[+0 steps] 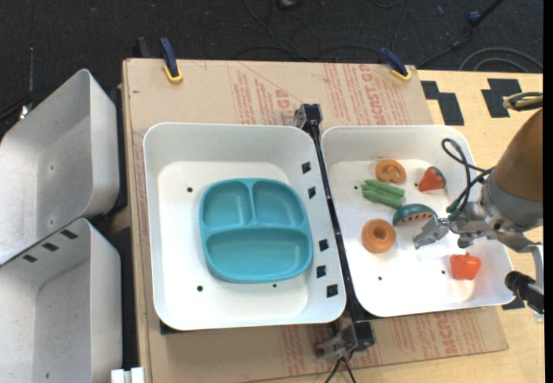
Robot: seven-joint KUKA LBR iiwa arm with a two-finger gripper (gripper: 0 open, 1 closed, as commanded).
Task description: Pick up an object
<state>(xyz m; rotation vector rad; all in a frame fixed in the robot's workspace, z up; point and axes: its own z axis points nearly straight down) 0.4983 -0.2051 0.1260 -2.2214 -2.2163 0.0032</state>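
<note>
The gripper [429, 234] sits low in the right bin [346, 226], its grey fingers pointing toward the view's left. Whether they are apart or together cannot be told at this size — nothing is seen between them.

The nearest thing is the teal slice [413, 215], just beside the gripper tips, up and slightly left of them, its long axis running roughly left-right. The orange ring [378, 235] lies a little farther to the left, at about the gripper's own height. The red piece [465, 266] lies below and to the right, under the wrist.

The green beans [383, 193], the pretzel [390, 171] and the strawberry [431, 179] are farther up the bin. My guess — the slice is the likeliest pick, needing only a short shift up-left.
</note>
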